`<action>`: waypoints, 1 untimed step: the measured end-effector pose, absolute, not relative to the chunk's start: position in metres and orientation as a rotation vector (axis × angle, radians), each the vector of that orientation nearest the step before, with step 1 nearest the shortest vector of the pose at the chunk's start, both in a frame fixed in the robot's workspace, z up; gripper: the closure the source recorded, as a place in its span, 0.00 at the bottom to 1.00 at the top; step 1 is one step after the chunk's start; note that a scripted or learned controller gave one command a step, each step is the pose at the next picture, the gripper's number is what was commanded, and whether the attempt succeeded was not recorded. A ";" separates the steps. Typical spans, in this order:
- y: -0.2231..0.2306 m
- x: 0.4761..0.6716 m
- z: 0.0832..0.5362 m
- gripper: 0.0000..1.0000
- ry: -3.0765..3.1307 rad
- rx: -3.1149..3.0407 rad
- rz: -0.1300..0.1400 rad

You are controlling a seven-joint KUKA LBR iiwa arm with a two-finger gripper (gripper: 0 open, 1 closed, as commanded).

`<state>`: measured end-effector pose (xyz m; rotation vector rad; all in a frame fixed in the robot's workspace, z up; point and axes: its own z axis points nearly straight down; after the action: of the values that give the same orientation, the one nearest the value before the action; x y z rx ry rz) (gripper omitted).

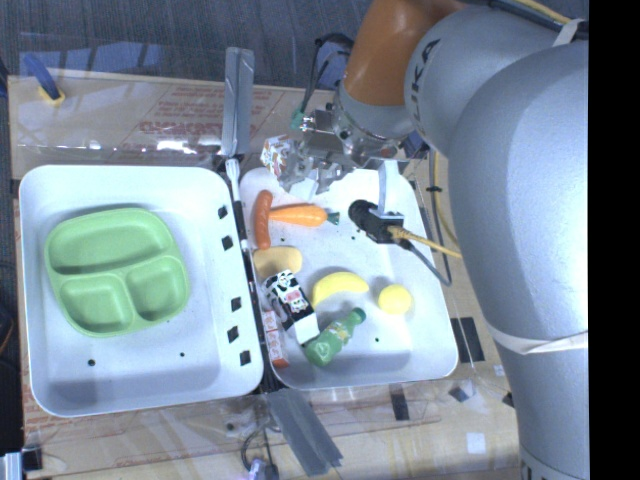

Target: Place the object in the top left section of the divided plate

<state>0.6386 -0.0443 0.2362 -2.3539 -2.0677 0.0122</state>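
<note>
Crowding the right bin (432,360) near the hand (315,168), grip unreadable, lie carrot (297,215), sausage (262,218), banana (340,287), lemon (395,299), bottle (335,338).

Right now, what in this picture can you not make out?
In the camera view:
1. The pale thing beside the gripper is blurred and cannot be named. Whether it is held is unclear.
2. The far corner of the right bin is hidden under the arm.
3. The print on the carton is too small to read.
4. The red packet is partly hidden by the carton and the bin wall.
</note>
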 end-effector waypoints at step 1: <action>-0.047 0.642 0.214 1.00 -2.370 -2.055 0.007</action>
<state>0.6424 -0.0474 0.2142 -2.0546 -2.3700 0.0069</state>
